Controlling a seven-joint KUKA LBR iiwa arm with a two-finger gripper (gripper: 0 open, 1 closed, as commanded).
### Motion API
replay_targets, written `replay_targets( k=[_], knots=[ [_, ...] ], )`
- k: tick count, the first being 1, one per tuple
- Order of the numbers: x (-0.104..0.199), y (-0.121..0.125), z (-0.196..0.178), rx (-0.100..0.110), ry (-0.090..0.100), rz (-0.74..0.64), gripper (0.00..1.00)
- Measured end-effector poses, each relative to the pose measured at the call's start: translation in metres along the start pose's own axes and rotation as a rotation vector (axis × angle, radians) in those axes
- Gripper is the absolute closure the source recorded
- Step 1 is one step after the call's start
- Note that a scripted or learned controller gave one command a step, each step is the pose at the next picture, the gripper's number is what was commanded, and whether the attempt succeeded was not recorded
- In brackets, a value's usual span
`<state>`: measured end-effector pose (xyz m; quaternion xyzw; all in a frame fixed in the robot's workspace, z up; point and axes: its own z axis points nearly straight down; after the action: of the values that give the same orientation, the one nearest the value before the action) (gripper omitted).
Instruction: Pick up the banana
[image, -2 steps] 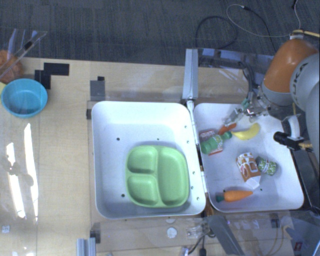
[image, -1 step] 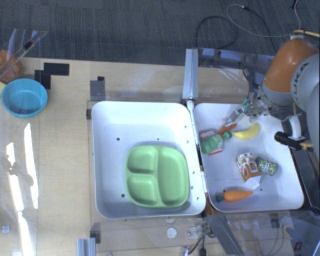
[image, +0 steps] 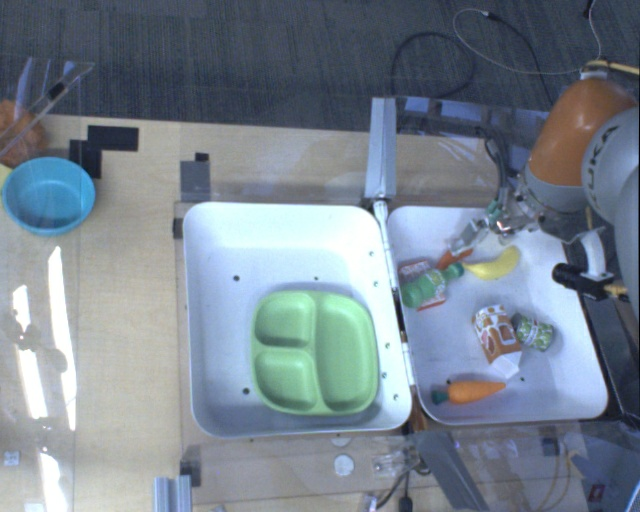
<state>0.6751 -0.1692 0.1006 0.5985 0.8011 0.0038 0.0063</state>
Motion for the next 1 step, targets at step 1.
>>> replay_targets(
  k=[1],
  knots=[
    [-0.0002, 0.0000, 0.0001, 0.000, 0.001, 0.003, 0.00]
  ],
)
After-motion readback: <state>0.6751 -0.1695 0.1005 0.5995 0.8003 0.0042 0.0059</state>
